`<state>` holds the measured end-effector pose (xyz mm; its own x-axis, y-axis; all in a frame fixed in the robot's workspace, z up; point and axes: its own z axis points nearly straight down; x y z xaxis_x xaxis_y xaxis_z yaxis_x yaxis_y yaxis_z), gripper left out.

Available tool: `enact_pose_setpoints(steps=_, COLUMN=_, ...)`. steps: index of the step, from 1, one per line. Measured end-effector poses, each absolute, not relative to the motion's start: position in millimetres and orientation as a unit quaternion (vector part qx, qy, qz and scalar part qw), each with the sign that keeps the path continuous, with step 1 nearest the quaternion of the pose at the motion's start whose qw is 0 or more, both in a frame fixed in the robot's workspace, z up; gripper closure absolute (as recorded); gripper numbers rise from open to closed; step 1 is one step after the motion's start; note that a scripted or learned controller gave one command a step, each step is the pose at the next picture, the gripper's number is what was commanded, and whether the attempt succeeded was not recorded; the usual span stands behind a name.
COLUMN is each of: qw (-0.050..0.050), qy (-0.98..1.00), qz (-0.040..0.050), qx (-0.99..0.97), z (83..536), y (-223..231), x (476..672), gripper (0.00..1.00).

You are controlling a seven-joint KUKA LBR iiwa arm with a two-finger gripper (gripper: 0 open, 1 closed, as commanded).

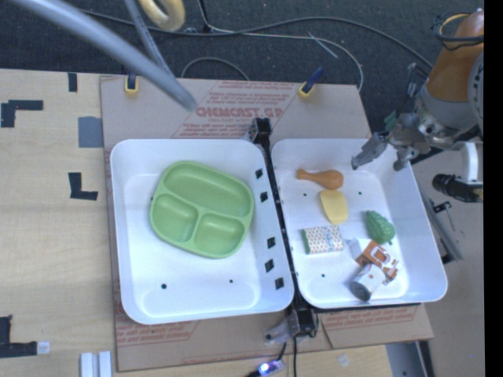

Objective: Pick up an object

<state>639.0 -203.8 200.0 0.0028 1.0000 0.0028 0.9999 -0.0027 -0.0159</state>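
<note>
Gripper (383, 155) sits at upper right of the frame, over the top right rim of the right bin (416, 210). Two fingers point down-left, spread fairly wide, nothing between them. Arm (456, 69) comes in from the right edge.

Right bin holds the candidates. Toy drumstick (321, 178) near the bin's top, closest to the gripper. Yellow piece (334, 206) just below it, near but apart. Green leafy toy (380, 227) to the lower right of that. Patterned square pad (323, 239) mid-bin. Orange and white pack (379, 259) at lower right, touching a grey cylinder (362, 285); can't tell if those two are one item.

Left bin (130, 234) has a green divided tray (203, 209), lying flat.

Likely target, judging by nearness: the drumstick. Probably light hollow plastic, stiff, smooth, so a bit slippery. The thin handle end on the left would roll out; better to close across the fat rounded end, fingers crossing its long axis. Yellow piece looks low and flat, harder to get fingers under. Leafy toy looks bumpy, easier to grip. Patterned pad lies flat, poor for a pinch. Nothing looks fragile or heavy.

Task not yet started on any item; all rest on the bin floor.
</note>
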Motion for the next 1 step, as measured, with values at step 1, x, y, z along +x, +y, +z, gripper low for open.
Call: enact_pose_setpoints(steps=1, qw=0.000, qy=-0.708, qz=0.0006, qx=-0.707, z=209.8, y=-203.1, x=642.3, gripper=0.00)
